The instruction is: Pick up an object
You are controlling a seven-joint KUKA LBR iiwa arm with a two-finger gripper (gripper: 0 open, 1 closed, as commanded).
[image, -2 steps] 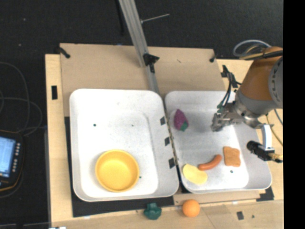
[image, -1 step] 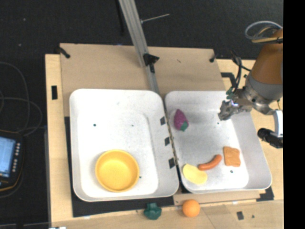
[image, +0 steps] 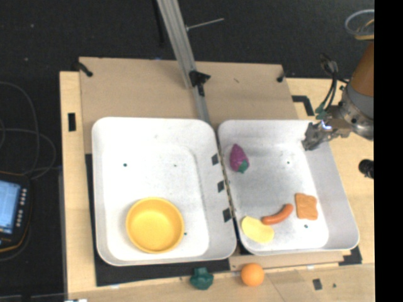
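The right bin (image: 277, 137) holds a purple fruit-shaped toy (image: 238, 158) near its left wall, an orange-red sausage (image: 277, 215), a pale yellow piece (image: 257, 229) at the front, and an orange block (image: 306, 206) toward the right wall. A yellow bowl (image: 155, 224) sits at the front of the left bin (image: 151, 143). My gripper (image: 313, 137) hangs over the right bin's upper right edge, well away from all the toys, with the arm's orange band behind it. Nothing shows between its tips.
An orange ball (image: 252, 274) and a small green toy (image: 202, 279) lie on the bench in front of the bins. A slanted metal pole (image: 182, 49) rises behind the bins. A tablet-like device (image: 11, 206) sits off the bench at far left.
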